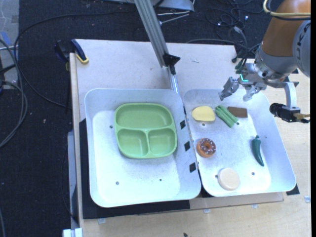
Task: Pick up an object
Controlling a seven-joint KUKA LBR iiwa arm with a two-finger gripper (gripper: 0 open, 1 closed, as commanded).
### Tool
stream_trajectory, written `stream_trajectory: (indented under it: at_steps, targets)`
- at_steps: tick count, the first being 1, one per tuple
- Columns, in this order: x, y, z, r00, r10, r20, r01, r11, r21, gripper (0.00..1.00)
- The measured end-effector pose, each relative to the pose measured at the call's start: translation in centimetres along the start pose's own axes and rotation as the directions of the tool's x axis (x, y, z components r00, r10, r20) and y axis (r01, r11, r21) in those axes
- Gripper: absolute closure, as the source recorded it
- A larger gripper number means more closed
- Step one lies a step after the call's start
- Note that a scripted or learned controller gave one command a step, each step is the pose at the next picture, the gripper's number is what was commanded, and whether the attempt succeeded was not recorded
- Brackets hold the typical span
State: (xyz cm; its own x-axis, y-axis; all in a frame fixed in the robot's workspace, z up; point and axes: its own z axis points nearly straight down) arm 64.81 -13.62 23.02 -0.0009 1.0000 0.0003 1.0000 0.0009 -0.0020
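Gripper (238,89) hovers over far edge of right bin (276,147), fingers spread, nothing between them. Pick not yet made. Closest candidates: green bean bundle (226,116) and brown bar (238,112) just below (yellow piece (203,114) left). Descent, grasp, lift all remain, by my read.

Open, empty gripper (238,91) above right bin (276,132), green tray (145,131) left

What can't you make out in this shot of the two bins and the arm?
- Gripper, camera view: too small and blurred to read.
- Brown piece: its left end lies under the green bean bundle, so its full shape is unclear.
- Arm: cut off by the right edge.
- Doughnut: topping detail too small.
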Motion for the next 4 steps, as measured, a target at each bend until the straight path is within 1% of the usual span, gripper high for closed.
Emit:
stream_trajectory:
  at_steps: [1,2,3,4]
  targets:
    - [0.0,0.1,-0.1,1.0,0.0,0.0,0.0,1.0,-0.003,0.0]
    - [-0.3,0.0,6.3,1.0,0.002,0.0,-0.002,1.0,0.004,0.0]
    - [-0.4,-0.2,10.6,1.0,0.001,0.001,-0.001,1.0,0.002,0.0]
    - [-0.6,0.2,13.0,1.0,0.0,0.007,0.0,1.0,-0.013,0.0]
